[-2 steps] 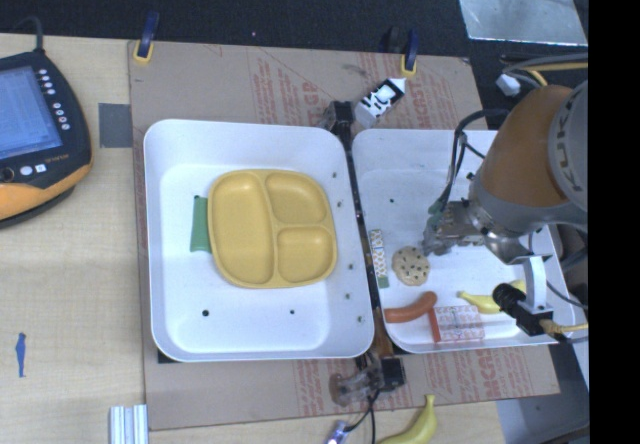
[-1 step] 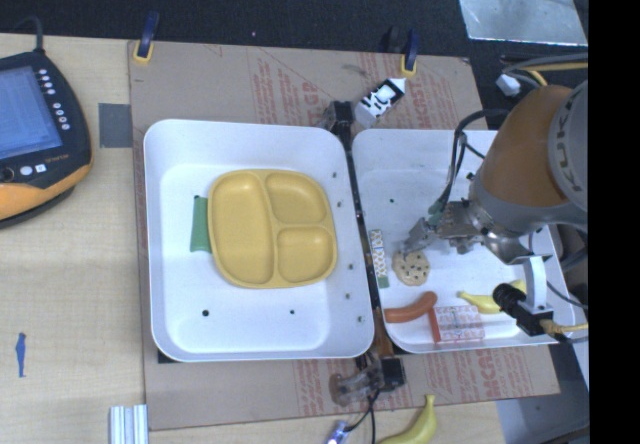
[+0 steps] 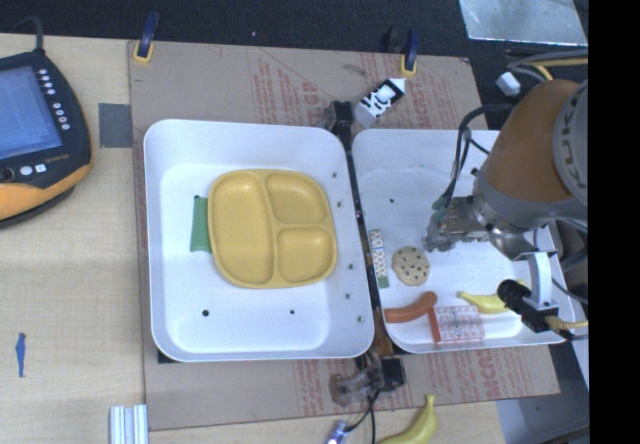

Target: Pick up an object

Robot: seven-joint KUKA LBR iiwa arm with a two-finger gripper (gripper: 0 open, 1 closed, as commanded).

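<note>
Now you are in the approach step, nothing lifted yet.
From the overhead camera view you see the gripper (image 3: 447,232) low over the right bin (image 3: 400,157), just beside the cookie (image 3: 411,265); whether it is spread or pressed together you cannot tell, and nothing shows between its tips. Nearby lie an orange sausage (image 3: 410,308), a small banana (image 3: 482,301) and a clear packet (image 3: 459,324). The left bin (image 3: 170,232) holds a yellow divided plate (image 3: 270,227). Your next move, I judge, calls for centring over one item and descending.

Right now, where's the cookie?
The cookie lies in the right bin, near its left wall, just below the gripper and above the orange hot dog.
</note>
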